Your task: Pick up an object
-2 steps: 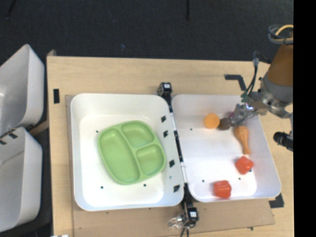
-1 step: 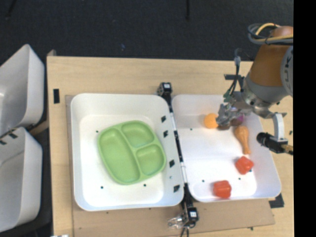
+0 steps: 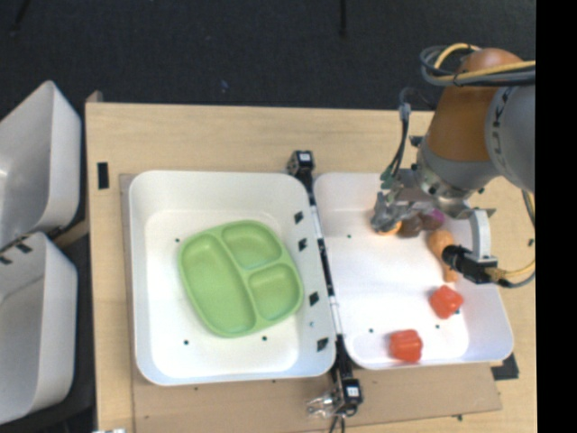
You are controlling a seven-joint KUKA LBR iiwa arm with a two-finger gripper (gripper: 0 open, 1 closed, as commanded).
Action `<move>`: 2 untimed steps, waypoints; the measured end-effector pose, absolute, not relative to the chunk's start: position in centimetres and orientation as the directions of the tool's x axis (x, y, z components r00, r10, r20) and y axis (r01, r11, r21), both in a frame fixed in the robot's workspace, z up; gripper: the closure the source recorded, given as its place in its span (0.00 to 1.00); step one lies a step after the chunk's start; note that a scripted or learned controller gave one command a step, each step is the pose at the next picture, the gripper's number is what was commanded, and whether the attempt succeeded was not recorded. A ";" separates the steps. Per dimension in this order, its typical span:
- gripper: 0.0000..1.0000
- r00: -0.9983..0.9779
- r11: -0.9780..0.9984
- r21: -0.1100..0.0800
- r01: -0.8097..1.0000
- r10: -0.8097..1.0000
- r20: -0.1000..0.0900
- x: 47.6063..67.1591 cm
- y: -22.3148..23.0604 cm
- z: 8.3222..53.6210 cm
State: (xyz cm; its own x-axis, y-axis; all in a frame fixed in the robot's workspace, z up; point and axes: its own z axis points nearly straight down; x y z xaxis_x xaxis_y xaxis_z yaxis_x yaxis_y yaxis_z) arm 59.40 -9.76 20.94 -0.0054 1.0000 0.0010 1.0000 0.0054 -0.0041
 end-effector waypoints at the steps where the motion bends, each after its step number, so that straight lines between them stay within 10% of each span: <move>1: 1.00 -0.007 0.007 -0.003 1.000 1.000 0.001 60.7 -4.3 20.7; 2: 1.00 -0.007 0.007 -0.002 1.000 1.000 0.001 61.4 0.8 22.1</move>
